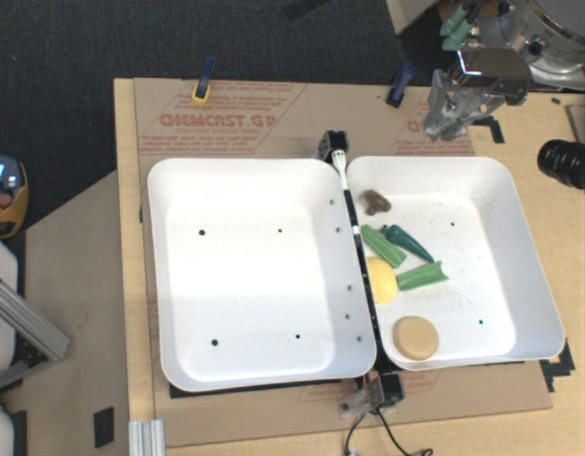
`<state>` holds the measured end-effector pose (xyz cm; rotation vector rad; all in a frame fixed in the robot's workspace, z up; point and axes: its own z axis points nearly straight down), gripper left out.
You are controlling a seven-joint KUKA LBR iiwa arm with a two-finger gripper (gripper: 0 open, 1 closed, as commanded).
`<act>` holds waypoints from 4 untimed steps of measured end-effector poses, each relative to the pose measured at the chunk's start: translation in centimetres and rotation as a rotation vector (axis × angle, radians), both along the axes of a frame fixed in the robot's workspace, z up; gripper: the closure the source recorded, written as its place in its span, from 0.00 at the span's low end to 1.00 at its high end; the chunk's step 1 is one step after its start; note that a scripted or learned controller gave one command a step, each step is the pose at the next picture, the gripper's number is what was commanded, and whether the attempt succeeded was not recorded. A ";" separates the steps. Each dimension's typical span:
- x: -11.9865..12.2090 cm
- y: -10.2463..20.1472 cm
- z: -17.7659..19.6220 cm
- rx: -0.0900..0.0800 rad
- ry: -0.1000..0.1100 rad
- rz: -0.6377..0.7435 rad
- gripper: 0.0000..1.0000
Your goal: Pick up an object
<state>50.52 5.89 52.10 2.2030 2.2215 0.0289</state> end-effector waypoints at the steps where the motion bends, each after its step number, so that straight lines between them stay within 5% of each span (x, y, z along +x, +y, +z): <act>1: -2.7 4.0 1.6 -0.002 0.016 -0.004 1.00; 4: -2.6 0.3 1.4 -0.004 0.023 -0.011 1.00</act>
